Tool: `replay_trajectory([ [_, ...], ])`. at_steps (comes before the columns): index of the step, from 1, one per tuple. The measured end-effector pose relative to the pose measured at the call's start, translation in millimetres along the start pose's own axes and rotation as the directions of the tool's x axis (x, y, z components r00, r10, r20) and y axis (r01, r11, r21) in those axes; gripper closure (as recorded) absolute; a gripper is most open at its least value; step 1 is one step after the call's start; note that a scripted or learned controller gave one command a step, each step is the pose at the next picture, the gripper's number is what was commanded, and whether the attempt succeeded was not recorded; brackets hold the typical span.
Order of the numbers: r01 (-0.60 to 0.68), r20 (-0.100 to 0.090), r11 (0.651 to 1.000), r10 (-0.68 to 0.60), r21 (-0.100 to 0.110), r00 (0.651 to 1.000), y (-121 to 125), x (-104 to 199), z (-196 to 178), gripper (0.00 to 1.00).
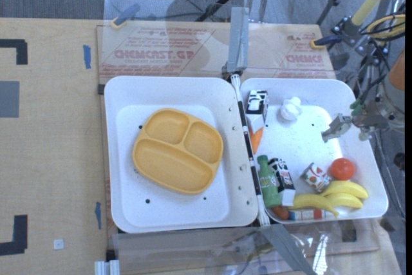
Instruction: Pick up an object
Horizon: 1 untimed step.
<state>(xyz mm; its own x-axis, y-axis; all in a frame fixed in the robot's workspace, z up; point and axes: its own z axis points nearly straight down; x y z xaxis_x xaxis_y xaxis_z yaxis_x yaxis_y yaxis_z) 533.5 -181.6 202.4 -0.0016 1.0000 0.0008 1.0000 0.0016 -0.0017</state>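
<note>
My gripper [351,130] hangs over the right bin [309,132] near its right wall, open with nothing between its fingers. Just below it in the view lie a red tomato [342,169] and a small red-and-white carton [315,178]. A yellow banana bunch [332,196] rests at the bin's front right corner. A white lumpy object [290,109] sits towards the back of the bin, left of the gripper.
Along the right bin's left wall lie a black-and-white carton [256,102], an orange carrot [256,138], a green bottle [266,174] and a small dark carton [282,174]. The left bin [122,138] holds a yellow divided plate [178,150]. Cables and stands crowd the right side.
</note>
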Motion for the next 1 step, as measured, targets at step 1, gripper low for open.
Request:
replay_trajectory([
  [1, 0.219, 0.000, 0.976, -0.219, -0.001, 0.976, -52.3, 37.7, 103.5, 0.00],
])
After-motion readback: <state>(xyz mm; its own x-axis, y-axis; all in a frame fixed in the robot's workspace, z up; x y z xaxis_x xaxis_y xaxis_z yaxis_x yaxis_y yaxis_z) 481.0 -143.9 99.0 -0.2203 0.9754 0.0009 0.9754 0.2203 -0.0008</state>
